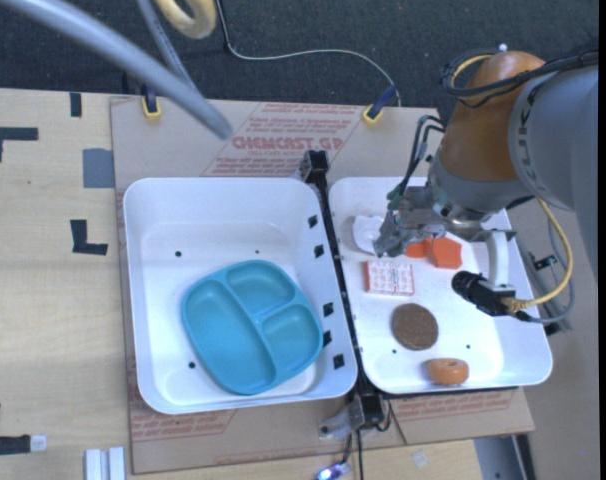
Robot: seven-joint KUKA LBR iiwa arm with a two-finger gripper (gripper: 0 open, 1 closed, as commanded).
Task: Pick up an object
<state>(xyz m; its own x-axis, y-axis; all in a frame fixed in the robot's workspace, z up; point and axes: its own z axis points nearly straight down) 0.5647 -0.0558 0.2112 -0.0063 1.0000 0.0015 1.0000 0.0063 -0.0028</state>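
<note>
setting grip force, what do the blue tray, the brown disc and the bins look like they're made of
Blue tray: looks like moulded plastic, smooth with a soft sheen, with rounded compartment ridges.
Brown disc: matte and slightly speckled, possibly a toy cookie or patty of foam or plastic; cannot tell which.
Bins: thin white plastic by the look, glossy with rounded rims.
</note>
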